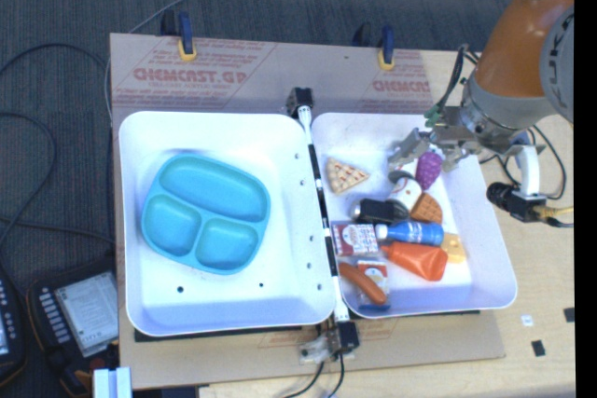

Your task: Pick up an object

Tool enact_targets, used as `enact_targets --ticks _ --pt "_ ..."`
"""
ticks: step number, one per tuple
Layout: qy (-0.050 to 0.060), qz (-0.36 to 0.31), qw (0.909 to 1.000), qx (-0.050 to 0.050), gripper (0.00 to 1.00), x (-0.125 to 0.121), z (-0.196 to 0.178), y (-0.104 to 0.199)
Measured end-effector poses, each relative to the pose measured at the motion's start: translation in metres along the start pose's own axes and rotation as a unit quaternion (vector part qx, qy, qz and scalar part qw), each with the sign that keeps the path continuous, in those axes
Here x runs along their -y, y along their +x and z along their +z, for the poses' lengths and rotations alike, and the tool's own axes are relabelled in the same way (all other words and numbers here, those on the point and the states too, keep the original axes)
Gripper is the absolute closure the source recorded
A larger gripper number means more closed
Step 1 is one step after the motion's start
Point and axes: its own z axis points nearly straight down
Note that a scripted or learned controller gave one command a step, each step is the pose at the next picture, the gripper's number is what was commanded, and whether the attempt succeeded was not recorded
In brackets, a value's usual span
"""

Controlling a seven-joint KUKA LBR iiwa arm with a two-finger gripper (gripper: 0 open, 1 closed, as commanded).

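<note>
Camera view: two shallow white bins are seen side by side on a cardboard-covered bench. The left bin (140, 294) holds a blue divided plate (205, 212) with three compartments, set slightly toward its left side. The right bin (490, 280) is crowded with small items.

The gripper (420, 154) is lowered over the upper part of the right bin, carried by the grey arm (522, 42) with its orange band, which enters from the right. The fingers are seen spread apart, and a purple grape-like toy (429, 169) is placed between and just below them; whether it is actually clamped cannot be told, since no clear contact with either finger is visible.

Just below the purple toy, a brown waffle-patterned piece (427, 208) is found, with a small white object (408, 192) touching its left side. A pizza slice toy (344, 174) lies apart, near the bin's left wall. A black item (378, 211) is set in the middle of the bin, above a blue and white bottle (410, 233). An orange bottle (417, 260) lies below that, tilted. A red and white packet (356, 240) rests beside the bottles, and a sausage-like toy (364, 284) is seen near the bin's lower edge.
</note>
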Motion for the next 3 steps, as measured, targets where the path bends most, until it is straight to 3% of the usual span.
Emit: enact_targets --ticks 1,2,3 --pt "-0.010 0.001 0.9999 0.000 0.00 0.027 0.110 0.011" --pt "-0.013 0.000 0.9999 0.000 1.00 0.025 0.097 0.012" --pt "-0.013 0.000 0.9999 0.000 0.00 0.025 0.097 0.012"
